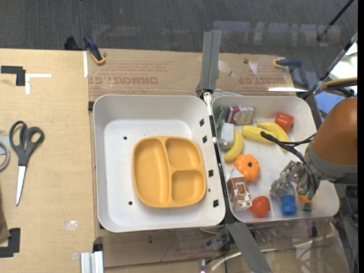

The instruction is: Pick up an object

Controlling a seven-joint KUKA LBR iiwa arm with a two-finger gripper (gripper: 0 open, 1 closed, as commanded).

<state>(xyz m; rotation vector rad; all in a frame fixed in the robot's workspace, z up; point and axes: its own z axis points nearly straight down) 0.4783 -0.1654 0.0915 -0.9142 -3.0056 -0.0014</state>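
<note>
Arm enters from the right edge of the frame, orange band visible above the wrist. End effector [293, 181] sits low in the lower right part of the right bin [310, 104], over the clutter there. Finger state: cannot tell, the metal hardware and cables blur together. Nothing visibly gripped.

Right bin contents, possible pick targets:
- two bananas [267, 132], upper centre of the bin; a third banana [234, 147] curved along the left side
- small orange pumpkin [248, 166], mid bin, just below that banana
- red item [284, 120], upper right, beside the banana tips
- small box [239, 115] with a printed label at the top, text too small to read
- white item [227, 133] just below that box
- brown-and-white carton [239, 192], lower left of the bin, print unreadable
- red round fruit [261, 206] at the bottom edge, next to the carton
- blue object [288, 204], bottom, just under the end effector
- an orange bit [305, 197] near the end effector, too occluded to identify

Left bin [108, 169] holds a yellow three-compartment plate [169, 171], centred.

Cardboard sheet [142, 75] under the bins' top edge carries mirrored print; left part looks like "CHEMICAL GR...", rest not legible. Blue clamps [94, 49] pin it at the upper left and upper right.

Scissors [24, 152] with grey handles lie on the table [51, 209] at the left of the frame, well apart from the bins.
</note>
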